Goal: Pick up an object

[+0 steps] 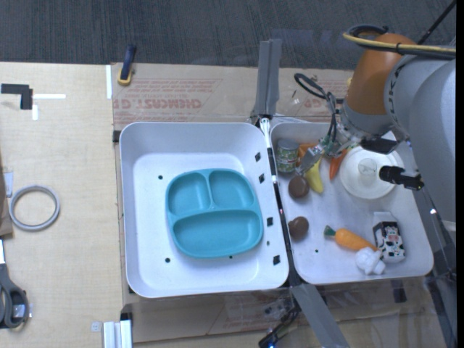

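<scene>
The right bin (326,256) holds several small objects. A green can (287,157), a yellow banana (315,178) and a small orange carrot (334,165) crowd its far left corner. Two brown round pieces (298,187) (298,227) lie along the left wall. A larger carrot (348,239), a white lump (370,263) and a black-and-white cow-patterned item (389,239) rest near the front. My gripper (326,149) reaches down into the far corner, right above the banana and small carrot, and the wrist hides its tip.
A white round cup (366,174) sits under the arm (377,78) in the right bin. The left bin (145,230) carries a blue divided plate (214,212). A grey tape ring (32,207) and scissors (11,303) lie on the bench at left.
</scene>
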Robot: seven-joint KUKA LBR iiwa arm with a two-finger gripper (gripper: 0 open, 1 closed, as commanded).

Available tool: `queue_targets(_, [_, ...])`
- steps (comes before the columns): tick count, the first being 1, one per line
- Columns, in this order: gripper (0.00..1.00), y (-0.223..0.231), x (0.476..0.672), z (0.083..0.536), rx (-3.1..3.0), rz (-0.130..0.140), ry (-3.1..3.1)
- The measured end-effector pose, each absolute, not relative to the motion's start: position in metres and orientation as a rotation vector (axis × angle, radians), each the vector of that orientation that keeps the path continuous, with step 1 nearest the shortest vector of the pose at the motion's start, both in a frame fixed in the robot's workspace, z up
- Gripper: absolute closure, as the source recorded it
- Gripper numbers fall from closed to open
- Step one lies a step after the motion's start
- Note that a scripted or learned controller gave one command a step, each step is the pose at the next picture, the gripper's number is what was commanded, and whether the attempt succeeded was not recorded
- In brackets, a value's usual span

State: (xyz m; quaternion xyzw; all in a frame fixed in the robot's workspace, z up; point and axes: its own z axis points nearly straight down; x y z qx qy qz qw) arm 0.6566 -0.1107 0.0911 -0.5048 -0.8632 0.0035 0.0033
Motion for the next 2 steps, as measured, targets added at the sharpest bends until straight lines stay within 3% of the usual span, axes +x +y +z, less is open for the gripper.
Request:
queue_targets(1, [1.00, -0.111, 0.657, 0.101, -1.581, 0.016, -2.710])
queue_targets(2, [1.00, -0.012, 0.659, 0.192, -1.700, 0.002, -2.645])
